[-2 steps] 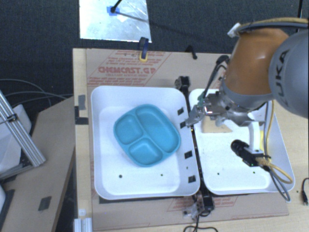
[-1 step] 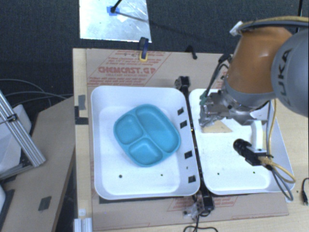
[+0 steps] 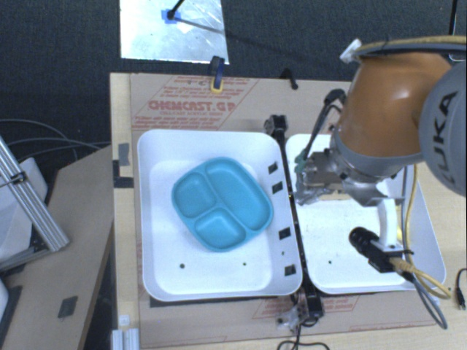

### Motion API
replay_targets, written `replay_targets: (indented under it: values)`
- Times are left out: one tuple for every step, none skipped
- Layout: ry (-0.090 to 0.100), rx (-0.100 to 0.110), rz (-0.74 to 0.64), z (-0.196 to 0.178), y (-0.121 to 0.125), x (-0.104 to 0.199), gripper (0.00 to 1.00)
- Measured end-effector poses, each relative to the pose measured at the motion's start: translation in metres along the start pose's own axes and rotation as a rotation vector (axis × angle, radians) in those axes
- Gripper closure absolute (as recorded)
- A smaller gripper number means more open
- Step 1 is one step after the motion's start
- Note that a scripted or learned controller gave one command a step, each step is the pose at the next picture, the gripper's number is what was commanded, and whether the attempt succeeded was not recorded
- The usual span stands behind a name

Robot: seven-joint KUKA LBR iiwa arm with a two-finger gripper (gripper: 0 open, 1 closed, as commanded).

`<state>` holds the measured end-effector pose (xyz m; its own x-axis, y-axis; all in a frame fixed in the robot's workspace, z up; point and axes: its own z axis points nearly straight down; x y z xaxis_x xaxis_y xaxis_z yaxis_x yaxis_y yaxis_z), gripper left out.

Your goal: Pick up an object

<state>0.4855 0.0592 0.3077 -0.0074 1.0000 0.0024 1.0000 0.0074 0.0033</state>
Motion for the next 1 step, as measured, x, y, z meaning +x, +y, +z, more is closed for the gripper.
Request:
replay_targets:
  values:
    - [0.001,-0.001,-0.004,-0.0238,0.0016,0.0738,1.0]
